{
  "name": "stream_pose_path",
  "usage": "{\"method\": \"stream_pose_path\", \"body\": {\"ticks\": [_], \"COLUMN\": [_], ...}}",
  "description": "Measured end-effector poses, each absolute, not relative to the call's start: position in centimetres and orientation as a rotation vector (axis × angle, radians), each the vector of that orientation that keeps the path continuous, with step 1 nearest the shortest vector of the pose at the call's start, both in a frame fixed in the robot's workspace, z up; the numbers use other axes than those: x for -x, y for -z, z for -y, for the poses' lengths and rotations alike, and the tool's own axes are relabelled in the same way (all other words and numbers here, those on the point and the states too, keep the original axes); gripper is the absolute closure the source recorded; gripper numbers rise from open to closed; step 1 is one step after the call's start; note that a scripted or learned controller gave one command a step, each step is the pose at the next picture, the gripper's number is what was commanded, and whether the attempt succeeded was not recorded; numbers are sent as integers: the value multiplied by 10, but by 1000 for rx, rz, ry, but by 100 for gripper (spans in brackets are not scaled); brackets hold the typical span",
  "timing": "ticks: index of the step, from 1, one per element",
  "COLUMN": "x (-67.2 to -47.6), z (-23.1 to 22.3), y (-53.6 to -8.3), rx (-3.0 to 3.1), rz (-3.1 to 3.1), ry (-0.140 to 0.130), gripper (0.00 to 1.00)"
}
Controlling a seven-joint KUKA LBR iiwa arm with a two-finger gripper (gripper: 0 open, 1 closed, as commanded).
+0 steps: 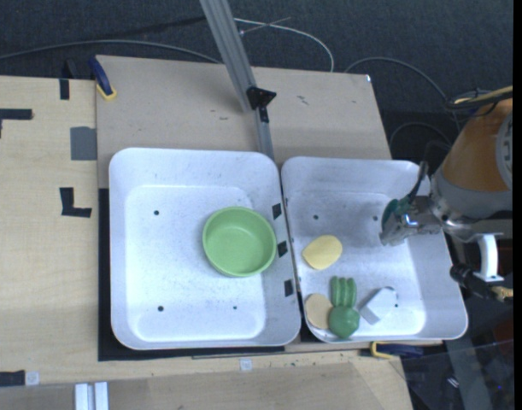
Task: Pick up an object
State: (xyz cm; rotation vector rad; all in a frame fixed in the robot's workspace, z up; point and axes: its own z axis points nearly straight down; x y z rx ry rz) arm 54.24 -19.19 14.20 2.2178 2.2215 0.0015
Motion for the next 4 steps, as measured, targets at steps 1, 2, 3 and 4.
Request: {"method": "stream_pose_path", "body": {"ticks": [1,2,3,4], "x": [-541,-542,-535,-546], "z": [197,197,142,97], "y": [-186,-219,-217,-219], "rx": [-2218,-2217,-2217,-2216], "rz": [-2221,-2222,-2229,-2230], "ry": [-1,-1,1,-1], "gripper": [100,100,100,100]}}
